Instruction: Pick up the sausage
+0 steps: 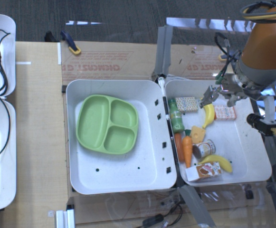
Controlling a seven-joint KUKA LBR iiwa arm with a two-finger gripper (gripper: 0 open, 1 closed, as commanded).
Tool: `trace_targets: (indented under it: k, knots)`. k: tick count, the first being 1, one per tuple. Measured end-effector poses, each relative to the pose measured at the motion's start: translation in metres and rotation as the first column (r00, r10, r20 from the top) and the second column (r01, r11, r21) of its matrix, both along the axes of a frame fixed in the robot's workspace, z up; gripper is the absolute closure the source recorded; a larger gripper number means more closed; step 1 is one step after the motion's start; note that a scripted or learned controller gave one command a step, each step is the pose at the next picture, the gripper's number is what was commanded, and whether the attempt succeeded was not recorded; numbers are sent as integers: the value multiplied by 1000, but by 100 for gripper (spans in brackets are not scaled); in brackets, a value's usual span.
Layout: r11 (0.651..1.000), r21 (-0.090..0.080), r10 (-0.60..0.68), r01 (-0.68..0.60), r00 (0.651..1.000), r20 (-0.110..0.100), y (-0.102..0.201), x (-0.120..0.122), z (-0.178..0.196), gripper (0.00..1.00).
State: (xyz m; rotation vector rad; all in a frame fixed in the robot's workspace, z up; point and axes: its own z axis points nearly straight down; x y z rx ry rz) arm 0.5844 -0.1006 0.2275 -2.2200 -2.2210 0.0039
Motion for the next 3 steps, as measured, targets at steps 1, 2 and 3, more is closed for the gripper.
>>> trace_targets:
  k: [1,2,3]
  knots:
    - [1000,0,5,-5,1000,-2,123,-37,-38,0]
    - [982,-2,-187,187,982,-2,205,-78,-66,0]
    - [936,19,-353,352,936,19,221,-100,-127,0]
